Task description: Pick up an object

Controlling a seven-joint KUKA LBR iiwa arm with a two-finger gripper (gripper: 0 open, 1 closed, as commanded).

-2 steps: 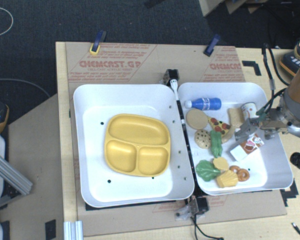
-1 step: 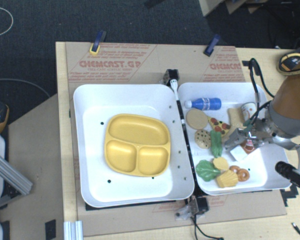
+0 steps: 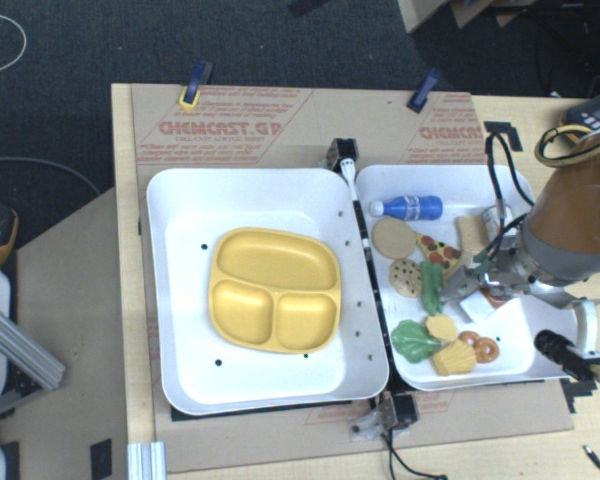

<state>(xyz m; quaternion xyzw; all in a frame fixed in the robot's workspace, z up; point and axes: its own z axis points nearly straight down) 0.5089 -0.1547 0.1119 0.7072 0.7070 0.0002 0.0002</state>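
End effector (image 3: 467, 281) beside slim green toy (image 3: 431, 286).

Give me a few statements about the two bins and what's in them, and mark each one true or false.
1. The yellow tray lies in the left bin. True.
2. The blue bottle stands upright in the left bin. False: it lies on its side near the far edge of the right bin.
3. The gripper is over the right bin. True.
4. The yellow tray has a cookie in one compartment. False: its compartments hold nothing; the cookie is in the right bin.
5. The green leaf lies near the front of the right bin. True.
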